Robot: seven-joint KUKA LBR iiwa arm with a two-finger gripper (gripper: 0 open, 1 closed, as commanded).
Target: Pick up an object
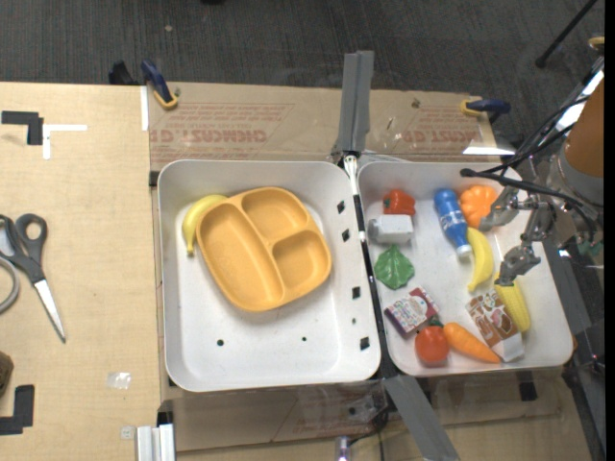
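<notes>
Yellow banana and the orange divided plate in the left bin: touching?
Touching. The camera view shows the banana curved tight against the orange plate's upper-left rim, with no white bin floor visible between them.

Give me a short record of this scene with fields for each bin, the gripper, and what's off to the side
left bin: yellow divided plate with a banana tucked at its left edge
right bin: blue bottle, orange fruit, red pepper, grey block, green leafy item, yellow banana, corn, two snack packets, tomato, carrot
gripper: above the right bin's right side, near the corn; holding nothing visible
off to the side: scissors on the bench at left
</notes>
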